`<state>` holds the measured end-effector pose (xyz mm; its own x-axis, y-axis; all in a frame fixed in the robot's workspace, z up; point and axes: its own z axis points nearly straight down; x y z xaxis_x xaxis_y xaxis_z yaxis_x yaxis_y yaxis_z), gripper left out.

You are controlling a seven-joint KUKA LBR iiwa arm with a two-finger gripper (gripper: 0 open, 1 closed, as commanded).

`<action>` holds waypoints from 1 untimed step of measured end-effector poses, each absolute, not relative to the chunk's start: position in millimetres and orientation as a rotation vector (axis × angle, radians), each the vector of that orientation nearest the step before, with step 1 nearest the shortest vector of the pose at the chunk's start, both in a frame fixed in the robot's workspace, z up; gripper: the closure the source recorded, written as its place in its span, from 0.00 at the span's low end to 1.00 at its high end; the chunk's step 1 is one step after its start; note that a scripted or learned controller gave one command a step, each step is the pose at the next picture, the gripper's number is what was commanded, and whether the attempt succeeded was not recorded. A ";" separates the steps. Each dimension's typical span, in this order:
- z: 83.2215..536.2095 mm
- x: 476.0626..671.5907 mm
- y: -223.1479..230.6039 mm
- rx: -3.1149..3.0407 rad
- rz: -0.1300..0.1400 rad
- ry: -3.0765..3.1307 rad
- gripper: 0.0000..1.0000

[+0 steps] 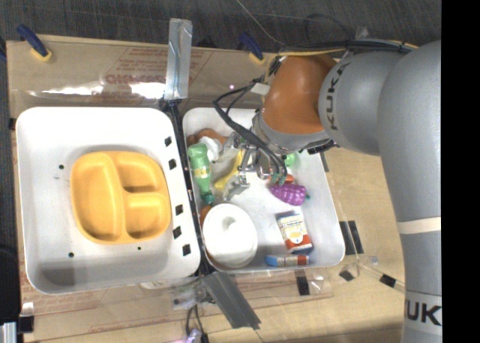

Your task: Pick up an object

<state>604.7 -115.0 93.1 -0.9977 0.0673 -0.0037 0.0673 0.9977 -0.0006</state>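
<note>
My gripper (250,174) hangs over the middle of the right bin (324,206), its fingers apart with nothing between them. It is just right of a yellow banana-like piece (224,174) and a green bottle (198,166). A purple grape bunch (289,194) lies just to its right. Nearer the front lie a white round bowl (229,233), a small orange and white carton (294,230) and a marker pen (288,260). A brown item (207,139) sits at the bin's back left, partly under the wrist.
The left bin (45,146) holds a yellow divided plate (120,195). The grey arm (397,109) with its orange band (296,97) covers the back right of the right bin. A metal divider (178,56) stands between the bins at the back.
</note>
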 end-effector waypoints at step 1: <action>104.0 606.2 -113.1 0.095 -0.002 3.133 1.00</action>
